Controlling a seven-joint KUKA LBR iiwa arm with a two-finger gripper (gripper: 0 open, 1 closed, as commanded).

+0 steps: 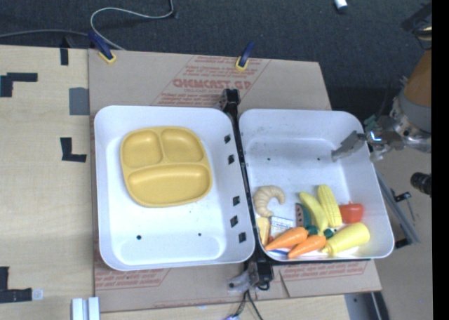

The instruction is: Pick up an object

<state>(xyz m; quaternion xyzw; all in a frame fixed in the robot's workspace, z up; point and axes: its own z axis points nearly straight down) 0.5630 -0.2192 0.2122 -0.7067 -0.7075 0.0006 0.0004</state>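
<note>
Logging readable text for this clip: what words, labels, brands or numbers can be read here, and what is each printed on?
"CHEMCAST GP" in red, blurred and my best reading, on the brown cardboard sheet under the two bins.
Smaller red lines beneath it on the same sheet: too blurred to read.
Red print along the sheet's front edge, below the bins: unreadable.
Small white packet among the toy food in the right bin: markings too small to read.

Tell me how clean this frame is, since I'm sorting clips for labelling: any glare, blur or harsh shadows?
Camera view: lighting is even and soft, with only faint shadows along the bin walls. The right bin floor is bright but not blown out. The toy corn and carrots read sharply enough. The hand at the right bin's far corner looks small and slightly soft.
</note>
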